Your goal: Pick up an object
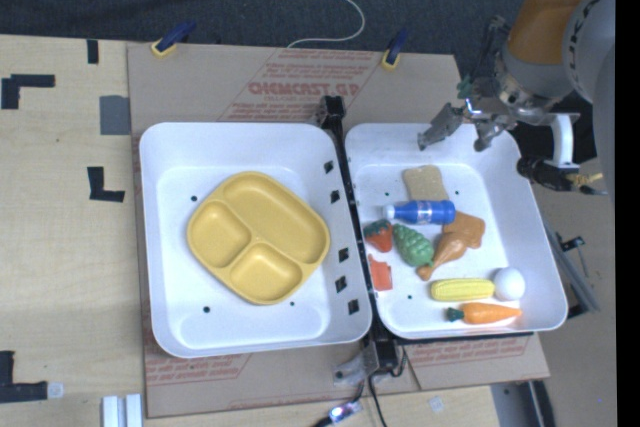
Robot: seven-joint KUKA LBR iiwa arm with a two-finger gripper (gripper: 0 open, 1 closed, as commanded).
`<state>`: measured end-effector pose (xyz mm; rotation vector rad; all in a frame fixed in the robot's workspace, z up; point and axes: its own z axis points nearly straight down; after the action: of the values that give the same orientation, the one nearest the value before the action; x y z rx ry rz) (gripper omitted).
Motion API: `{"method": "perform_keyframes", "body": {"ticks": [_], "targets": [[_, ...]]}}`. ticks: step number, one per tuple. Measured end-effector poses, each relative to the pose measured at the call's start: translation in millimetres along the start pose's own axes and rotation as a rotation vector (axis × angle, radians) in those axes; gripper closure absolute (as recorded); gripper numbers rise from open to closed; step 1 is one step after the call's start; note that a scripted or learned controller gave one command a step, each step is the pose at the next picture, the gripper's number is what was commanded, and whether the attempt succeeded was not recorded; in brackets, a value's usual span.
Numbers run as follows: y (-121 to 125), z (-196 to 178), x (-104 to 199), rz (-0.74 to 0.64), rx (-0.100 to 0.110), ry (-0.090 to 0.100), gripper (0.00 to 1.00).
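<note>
arm (560, 5): cut off at right edge | red item (380, 272): too small to identify

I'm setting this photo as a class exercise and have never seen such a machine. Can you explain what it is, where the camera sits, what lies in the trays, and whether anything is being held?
One camera looks down at a slant on a bench. The grey and orange robot arm reaches in from the right; its two-finger gripper hangs open over the far edge of the right bin, holding nothing. That bin holds toy food: a slice of bread, a blue bottle, a chicken drumstick, a corn cob, a white egg and a carrot. The left bin holds a yellow divided plate.
</note>
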<state>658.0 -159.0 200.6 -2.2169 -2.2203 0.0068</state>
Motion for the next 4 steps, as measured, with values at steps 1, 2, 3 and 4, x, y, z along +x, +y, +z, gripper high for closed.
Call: {"method": "perform_keyframes", "body": {"ticks": [1,2,3,4], "targets": [[-1,45,6,0.0,0.0,-0.001,0.0],[-5,90,6,0.0,0.0,-0.001,0.0],[-5,118,7,-0.001,-0.003,-0.002,0.0],[-4,107,7,-0.002,-0.004,-0.002,1.0]]}}
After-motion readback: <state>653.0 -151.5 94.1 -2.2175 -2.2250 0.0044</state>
